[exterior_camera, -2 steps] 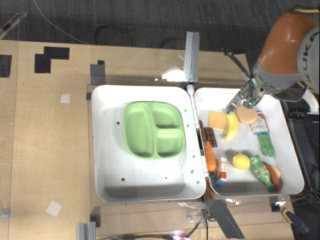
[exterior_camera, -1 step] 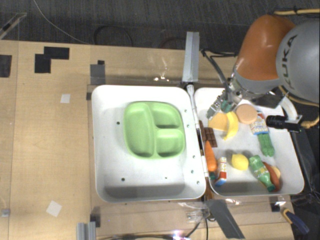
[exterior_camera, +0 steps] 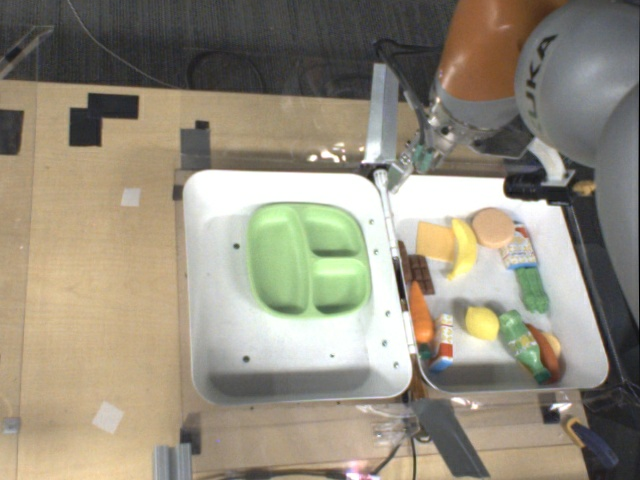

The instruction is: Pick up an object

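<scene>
My gripper (exterior_camera: 399,174) hangs over the back rim where the two bins meet, above the divider, with nothing visibly held. The right bin (exterior_camera: 585,298) holds several items: an orange cheese wedge (exterior_camera: 434,240), a banana (exterior_camera: 463,249), a round tan bun (exterior_camera: 492,227), a lemon (exterior_camera: 482,322), a carrot (exterior_camera: 422,314), a brown chocolate bar (exterior_camera: 417,271) and two green bottles (exterior_camera: 533,290) (exterior_camera: 520,344). All of them lie in front of and to the right of the gripper, apart from it.
A green divided plate (exterior_camera: 306,258) lies in the left bin (exterior_camera: 215,298). A metal post (exterior_camera: 379,108) stands just behind the gripper. The grey and orange arm (exterior_camera: 500,38) fills the upper right. A small carton (exterior_camera: 444,336) lies beside the carrot.
</scene>
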Motion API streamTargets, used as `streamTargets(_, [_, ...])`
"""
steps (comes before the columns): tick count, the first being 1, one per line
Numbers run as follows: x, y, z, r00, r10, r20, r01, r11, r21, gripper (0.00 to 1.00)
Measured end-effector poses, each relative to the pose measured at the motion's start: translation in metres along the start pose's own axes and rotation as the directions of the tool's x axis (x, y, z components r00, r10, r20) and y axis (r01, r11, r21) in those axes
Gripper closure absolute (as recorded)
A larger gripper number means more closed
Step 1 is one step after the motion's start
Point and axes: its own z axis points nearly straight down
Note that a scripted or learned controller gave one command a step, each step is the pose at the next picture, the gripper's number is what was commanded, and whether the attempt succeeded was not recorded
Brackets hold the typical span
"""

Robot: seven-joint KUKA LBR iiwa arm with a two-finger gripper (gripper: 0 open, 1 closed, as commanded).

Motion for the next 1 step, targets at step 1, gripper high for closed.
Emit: streamTargets(1, [-0.0368,-0.0823,0.0533,1.000,-0.010,-0.002,0.010,1.000,0.008,1.00])
